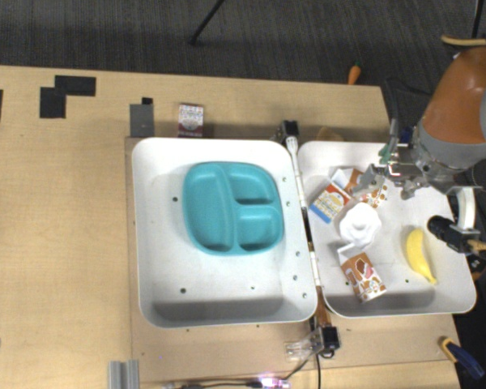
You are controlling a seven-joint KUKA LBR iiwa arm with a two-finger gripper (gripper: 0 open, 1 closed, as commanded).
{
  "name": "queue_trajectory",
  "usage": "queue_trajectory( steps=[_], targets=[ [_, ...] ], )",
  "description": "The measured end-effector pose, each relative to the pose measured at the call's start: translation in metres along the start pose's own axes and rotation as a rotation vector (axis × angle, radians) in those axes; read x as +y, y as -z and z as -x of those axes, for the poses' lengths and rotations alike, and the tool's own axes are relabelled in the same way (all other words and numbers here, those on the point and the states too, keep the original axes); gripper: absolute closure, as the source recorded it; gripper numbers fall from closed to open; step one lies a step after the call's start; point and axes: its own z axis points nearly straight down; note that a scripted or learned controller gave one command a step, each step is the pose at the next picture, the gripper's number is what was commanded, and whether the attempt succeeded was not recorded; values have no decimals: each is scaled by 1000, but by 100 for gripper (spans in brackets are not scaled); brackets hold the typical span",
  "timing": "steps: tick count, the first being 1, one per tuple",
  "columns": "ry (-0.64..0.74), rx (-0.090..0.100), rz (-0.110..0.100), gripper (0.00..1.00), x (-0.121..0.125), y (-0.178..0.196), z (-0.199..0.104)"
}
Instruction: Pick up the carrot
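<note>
In the right bin (449, 302), a small orange-brown piece (355, 178) that may be the carrot lies near the back, partly tucked among cartons. My gripper (389, 171) hangs just to its right, over the bin's back half, close above the clutter. Nothing can be seen held in it. The arm's orange band (462, 87) and grey wrist cover the bin's back right corner.
The right bin also holds a blue-and-white carton (329, 202), a white cup-like object (360, 224), a brown carton (364, 275) and a banana (420, 254). A teal divided plate (231, 207) lies in the left bin (158, 298).
</note>
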Motion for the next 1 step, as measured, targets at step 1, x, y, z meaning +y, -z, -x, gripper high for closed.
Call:
queue_trajectory(
  steps=[1],
  targets=[
    [7, -1, 6, 100, 3, 12, -2]
  ],
)
